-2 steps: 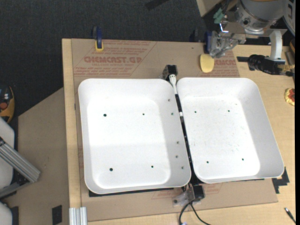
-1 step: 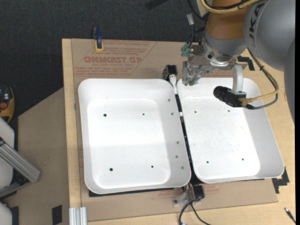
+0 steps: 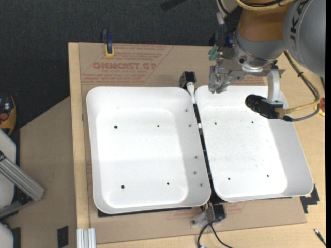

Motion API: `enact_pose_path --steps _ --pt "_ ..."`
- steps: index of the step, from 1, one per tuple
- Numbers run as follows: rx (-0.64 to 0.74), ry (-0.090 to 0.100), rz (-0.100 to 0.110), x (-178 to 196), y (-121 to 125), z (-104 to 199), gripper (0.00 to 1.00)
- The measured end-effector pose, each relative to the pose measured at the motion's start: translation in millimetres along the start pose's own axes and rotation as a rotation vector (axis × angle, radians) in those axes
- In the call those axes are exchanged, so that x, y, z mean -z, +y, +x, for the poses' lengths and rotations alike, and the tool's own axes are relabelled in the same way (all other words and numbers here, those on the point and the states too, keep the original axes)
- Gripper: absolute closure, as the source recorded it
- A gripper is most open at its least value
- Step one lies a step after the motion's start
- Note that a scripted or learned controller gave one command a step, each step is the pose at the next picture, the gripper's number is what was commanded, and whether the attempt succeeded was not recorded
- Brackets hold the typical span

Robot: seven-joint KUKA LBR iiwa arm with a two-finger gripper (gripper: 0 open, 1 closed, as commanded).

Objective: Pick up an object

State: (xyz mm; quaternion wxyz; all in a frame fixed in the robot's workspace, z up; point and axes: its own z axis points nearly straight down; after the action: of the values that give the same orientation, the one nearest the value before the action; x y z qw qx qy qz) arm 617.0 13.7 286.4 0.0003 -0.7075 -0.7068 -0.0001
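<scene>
Two white bins (image 3: 98,138) — gripper (image 3: 219,82) above right bin's (image 3: 295,154) rim.

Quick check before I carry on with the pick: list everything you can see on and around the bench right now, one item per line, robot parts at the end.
white bins: 2, white, side by side on the board, touching along the middle
board: 1, tan with red lettering, under both bins
clamp: 1, blue and yellow, on the board's far left edge
black clips: 2, black, at the seam between the bins, one far, one near
metal rail: 1, grey, off the bench at the view's left
arm: 1, grey with an orange band, entering from the view's right
gripper: 1, metallic, over the far left corner of the right bin, nothing seen between its fingers
</scene>
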Motion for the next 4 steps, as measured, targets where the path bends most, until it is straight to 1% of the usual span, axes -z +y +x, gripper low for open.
enact_pose_path --steps 1,2,3,4 --pt "0.002 0.000 -0.004 16 -8 4 1.00" --pt "-0.001 0.000 0.003 23 -34 -3 1.00" --pt "0.000 -0.001 -0.004 48 -52 -13 1.00" --pt "0.000 0.000 0.001 50 -67 -26 1.00"
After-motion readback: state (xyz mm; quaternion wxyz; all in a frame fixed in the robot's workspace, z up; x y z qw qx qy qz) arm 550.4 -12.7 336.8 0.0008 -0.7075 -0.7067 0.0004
